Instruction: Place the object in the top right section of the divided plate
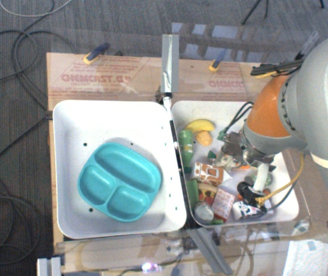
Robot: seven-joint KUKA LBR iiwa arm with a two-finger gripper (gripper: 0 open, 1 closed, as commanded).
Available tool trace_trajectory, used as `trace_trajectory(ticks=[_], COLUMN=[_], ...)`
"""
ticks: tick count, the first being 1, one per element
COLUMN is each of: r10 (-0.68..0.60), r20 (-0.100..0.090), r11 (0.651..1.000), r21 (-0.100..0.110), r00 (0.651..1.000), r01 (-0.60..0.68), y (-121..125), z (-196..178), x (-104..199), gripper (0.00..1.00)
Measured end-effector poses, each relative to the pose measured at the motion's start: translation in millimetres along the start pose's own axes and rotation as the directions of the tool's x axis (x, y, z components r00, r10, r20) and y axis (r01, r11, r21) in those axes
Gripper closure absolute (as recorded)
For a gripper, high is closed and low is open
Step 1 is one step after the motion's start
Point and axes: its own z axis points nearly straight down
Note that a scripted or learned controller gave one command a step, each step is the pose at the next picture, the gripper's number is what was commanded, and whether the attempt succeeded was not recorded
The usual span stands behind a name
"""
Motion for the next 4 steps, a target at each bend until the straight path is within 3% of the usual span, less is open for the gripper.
trace_trajectory(ticks=[1,2,3,4], r10=[-0.007,0.010,0.108,0.069], r20=[0.002,0.006,0.005,0.006], r11=[1.000,1.000,0.994,0.998], r21=[-0.002,-0.005,-0.006,-0.005], r00=[1.000,1.000,0.994,0.998], r01=[0.007,-0.010,-0.108,-0.069], y=[5.5,4.6,-38.9,-22.5], z=[-46.2,-180.9,-285.2,-302.2], x=[-28.2,6.7,102.8,224.3], gripper=[1.00,1.00,1.00,1.00])
